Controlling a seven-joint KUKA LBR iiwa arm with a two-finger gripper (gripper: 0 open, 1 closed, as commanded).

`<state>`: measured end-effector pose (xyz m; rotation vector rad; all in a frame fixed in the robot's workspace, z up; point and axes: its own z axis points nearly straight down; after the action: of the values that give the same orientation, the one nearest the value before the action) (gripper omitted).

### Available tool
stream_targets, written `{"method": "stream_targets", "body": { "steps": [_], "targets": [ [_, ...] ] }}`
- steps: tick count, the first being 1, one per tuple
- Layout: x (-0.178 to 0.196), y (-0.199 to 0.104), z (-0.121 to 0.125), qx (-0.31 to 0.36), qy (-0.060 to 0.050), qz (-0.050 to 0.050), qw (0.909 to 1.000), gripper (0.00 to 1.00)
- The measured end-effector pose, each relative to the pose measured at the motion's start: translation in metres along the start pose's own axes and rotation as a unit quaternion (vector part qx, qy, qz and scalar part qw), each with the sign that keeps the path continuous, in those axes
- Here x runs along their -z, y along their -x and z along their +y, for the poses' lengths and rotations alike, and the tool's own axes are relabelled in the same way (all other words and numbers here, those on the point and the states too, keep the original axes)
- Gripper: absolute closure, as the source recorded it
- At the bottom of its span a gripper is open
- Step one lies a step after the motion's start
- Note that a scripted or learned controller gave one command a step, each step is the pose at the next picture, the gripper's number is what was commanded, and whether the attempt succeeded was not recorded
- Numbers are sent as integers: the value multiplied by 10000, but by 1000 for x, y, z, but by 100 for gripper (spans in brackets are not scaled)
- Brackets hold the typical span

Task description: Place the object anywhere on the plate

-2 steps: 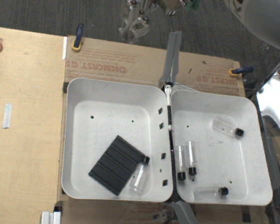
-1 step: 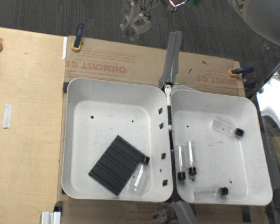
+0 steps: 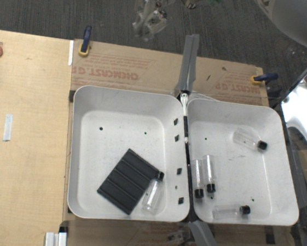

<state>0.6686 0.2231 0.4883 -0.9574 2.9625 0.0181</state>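
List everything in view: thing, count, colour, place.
Bins: two, white, side by side on the bench.
Plate: one, black, ribbed, tilted in the left bin.
Vials: five, clear with black caps; one beside the plate in the left bin, four in the right bin.
Clamps: two, blue and yellow, on the cardboard's far edge.
Cardboard: one sheet, brown, under the bins.
Gripper: one, grey, above the far edge, beyond the left bin.

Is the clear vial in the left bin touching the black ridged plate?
Touching. The camera view shows the clear vial lying right along the lower right edge of the black ridged plate in the left bin, with no white floor visible between them.
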Motion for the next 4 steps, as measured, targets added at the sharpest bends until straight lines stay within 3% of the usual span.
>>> {"method": "stream_targets", "body": {
  "steps": [4],
  "targets": [
    [37, 5, -4, -54, 11, -109, 9999, 100]
  ]
}}
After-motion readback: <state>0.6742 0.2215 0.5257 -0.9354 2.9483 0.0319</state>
